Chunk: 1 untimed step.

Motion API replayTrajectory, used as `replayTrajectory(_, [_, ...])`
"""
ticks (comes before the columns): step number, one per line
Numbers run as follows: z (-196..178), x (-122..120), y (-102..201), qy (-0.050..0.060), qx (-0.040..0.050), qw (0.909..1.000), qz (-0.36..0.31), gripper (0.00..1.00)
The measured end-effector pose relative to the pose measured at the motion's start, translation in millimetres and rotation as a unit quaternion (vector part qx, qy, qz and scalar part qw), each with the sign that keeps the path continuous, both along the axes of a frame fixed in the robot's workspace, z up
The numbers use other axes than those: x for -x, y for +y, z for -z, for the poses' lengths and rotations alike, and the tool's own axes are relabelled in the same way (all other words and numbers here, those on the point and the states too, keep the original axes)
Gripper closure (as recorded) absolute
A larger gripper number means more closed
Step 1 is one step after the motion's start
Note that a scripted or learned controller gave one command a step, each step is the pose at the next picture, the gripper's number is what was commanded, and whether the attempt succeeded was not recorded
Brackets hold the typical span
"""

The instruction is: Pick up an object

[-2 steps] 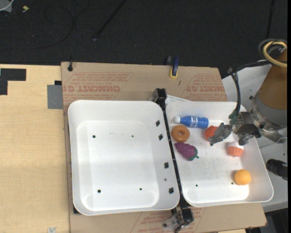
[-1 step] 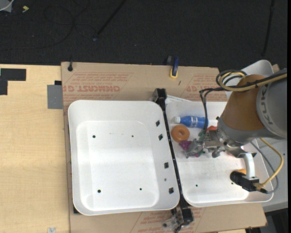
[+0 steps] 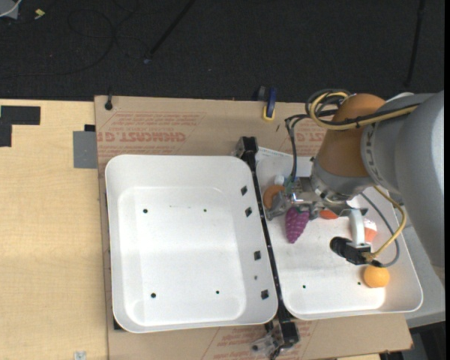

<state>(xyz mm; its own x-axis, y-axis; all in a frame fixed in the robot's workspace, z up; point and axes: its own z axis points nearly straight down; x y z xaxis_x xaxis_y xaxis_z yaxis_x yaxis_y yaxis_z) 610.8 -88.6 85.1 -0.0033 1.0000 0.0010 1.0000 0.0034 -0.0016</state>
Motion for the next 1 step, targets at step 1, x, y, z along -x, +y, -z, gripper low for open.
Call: replayTrajectory(1, [-2.7, -34.0, 8.5, -0.001, 0.0005, 1.0000, 0.001, 0.00])
